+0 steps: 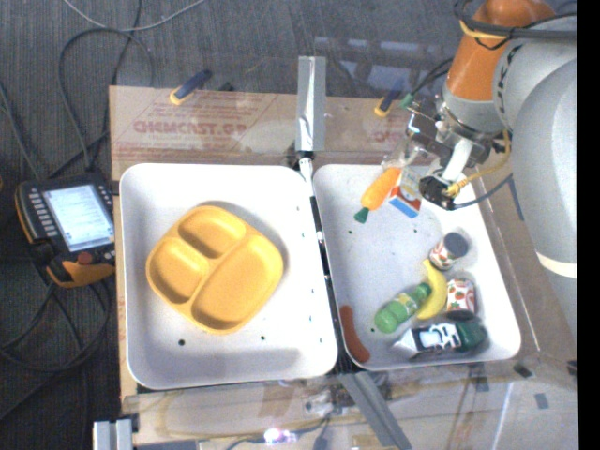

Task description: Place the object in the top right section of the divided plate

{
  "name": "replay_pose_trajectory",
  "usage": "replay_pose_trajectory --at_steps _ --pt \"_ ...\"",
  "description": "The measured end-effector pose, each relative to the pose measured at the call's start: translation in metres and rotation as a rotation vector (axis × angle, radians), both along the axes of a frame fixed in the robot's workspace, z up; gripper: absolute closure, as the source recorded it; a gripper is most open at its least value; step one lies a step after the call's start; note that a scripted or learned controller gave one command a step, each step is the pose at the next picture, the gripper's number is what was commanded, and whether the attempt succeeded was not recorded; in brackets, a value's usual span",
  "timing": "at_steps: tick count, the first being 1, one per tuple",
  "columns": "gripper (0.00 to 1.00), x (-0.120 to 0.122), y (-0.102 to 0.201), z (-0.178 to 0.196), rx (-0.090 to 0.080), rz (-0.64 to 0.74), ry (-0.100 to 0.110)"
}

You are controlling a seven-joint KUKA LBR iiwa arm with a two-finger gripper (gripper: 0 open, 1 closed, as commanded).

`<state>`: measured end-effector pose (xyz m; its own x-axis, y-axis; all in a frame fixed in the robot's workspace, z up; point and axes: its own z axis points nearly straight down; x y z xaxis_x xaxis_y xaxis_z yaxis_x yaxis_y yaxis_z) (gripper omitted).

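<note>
The yellow divided plate (216,267) lies in the left bin (141,195), with two smaller sections on its upper left and one large section on its lower right. My gripper (413,169) hangs over the far edge of the right bin (375,261). An orange carrot with a green tip (379,193) slants right beside it, its upper end touching the gripper's underside. A small red, white and blue carton (406,201) lies just under the gripper. Whether the carrot is gripped is hidden by the wrist.
In the right bin's near right corner lie a banana (434,289), a green bottle (403,309), a small can (450,248), a strawberry-print box (460,295) and a dark packet (441,337). A brown sausage (352,334) lies by the divider. A tablet (70,216) sits left of the bench.
</note>
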<state>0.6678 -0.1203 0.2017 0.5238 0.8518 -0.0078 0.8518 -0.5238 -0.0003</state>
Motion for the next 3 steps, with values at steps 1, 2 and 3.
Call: replay_pose_trajectory --at_steps 1,2,3 --pt "1.0 -0.01 0.065 -0.001 0.005 0.132 0.0" --pt "1.0 -0.108 0.139 0.105 0.008 0.274 0.0" --pt "1.0 -0.137 0.209 0.054 0.007 0.427 0.003"
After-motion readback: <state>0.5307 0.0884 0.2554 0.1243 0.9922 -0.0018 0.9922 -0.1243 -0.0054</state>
